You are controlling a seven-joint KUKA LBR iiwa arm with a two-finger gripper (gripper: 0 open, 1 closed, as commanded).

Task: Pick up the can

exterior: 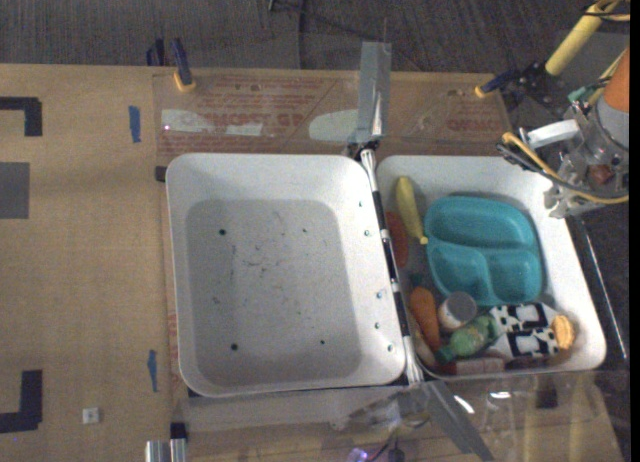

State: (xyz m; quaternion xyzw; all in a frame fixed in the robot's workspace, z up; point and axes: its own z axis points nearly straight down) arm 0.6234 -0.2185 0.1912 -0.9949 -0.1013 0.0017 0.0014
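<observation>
Nearest the camera, along the front wall of the right bin, toys crowd together: a black-and-white patterned carton, a green toy, an orange carrot, and among them the can, small and grey, seen top-on, touching the front edge of a teal divided tray. Behind these a yellow banana lies by the divider, and the left bin sits beside on the table. Farthest back at the right, the tool hovers over the bin's rear corner, and I cannot tell how it is set; a good pick probably means travelling forward and left, then descending straight over the can, mindful of the tray's rim and the carrot.
</observation>
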